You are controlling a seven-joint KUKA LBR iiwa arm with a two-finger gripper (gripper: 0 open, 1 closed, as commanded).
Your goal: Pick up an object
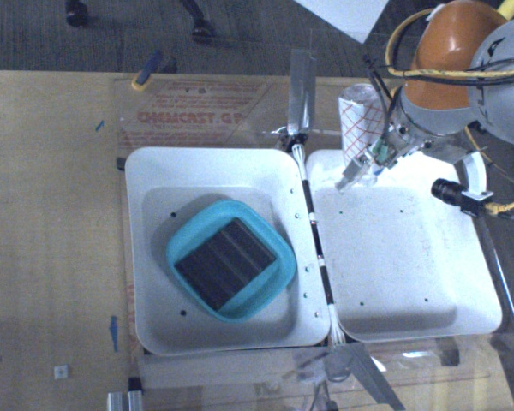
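Hovering: gripper [353,176] is sitting over the far left corner of the right bin [411,315], arm reaching in from the right.
Fingers: too blurred and small to be telling their state; nothing is visibly sitting between them.
Near the tool: white cup with a red grid pattern [360,127] is standing just behind the gripper, partly overlapped by the wrist.
Wrist: orange band [450,54] is showing above it, yellow and black cables looping around.
Object: blue container [231,259] is lying in the left bin [154,178], well to the gripper's left and nearer the camera, holding a dark ribbed slab [224,264].
In the way: bin rims with the metal divider post [301,101] are running between the gripper and the container.
Beyond bins: clear plastic sheet with red lettering [188,114] is lying on the bench [43,229], behind the left bin.
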